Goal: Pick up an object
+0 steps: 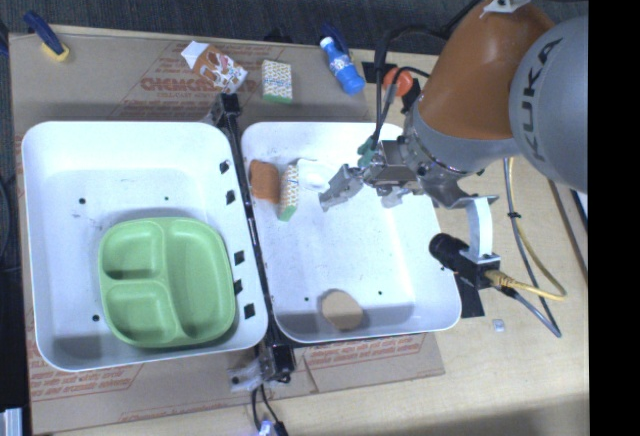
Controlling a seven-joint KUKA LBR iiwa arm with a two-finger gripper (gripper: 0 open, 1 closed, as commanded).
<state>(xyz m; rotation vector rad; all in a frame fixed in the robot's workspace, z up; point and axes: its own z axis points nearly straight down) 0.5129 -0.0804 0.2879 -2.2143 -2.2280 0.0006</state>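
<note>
- Grey and orange, the arm (500,74) is the biggest thing we see; it reaches in from the right and hangs over the upper right part of the right bin (400,314).
- White plastic, the left bin (60,174) lies just beside the right one; a black strip with clips runs between them.
- In the left bin we see a green divided tray (165,281), sitting toward the near side, with three compartments.
- The gripper (340,186) points left and slightly down over the middle of the right bin; we see nothing between its fingers, and we cannot tell whether they are spread or pressed together.
- A brush (289,189) with pale bristles and a green edge lies in the upper left part of the right bin, its long axis running roughly top to bottom in the view, just left of the gripper and apart from it.
- An orange-brown block (264,180) lies touching or just beside the brush on its left.
- A tan rounded object (342,308) rests near the front wall of the right bin, well apart from the gripper.
- Behind the bins we see a blue bottle (342,64), a small patterned box (277,81) and a crumpled wrapper (213,67).
</note>
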